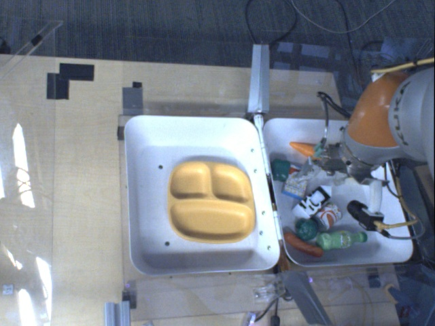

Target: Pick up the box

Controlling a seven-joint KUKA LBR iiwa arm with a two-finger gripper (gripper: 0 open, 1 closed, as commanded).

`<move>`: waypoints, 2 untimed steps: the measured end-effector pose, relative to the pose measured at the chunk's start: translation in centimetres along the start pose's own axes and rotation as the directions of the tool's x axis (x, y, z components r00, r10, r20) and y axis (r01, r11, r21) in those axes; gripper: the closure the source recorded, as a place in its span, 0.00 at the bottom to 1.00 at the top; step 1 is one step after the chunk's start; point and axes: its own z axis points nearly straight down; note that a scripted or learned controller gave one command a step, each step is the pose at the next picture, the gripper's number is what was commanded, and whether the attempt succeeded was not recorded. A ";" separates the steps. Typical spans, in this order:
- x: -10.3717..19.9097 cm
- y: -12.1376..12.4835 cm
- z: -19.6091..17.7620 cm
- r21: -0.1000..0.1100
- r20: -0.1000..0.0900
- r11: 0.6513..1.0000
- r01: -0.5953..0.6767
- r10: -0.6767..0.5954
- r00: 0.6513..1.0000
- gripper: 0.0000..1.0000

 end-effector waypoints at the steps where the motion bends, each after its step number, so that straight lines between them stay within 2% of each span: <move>1: -1.6 -6.2 0.9 -0.029 -0.002 0.992 -0.119 0.119 0.993 0.00; 2: -1.6 -6.2 0.9 -0.028 -0.002 0.992 -0.119 0.119 0.993 0.00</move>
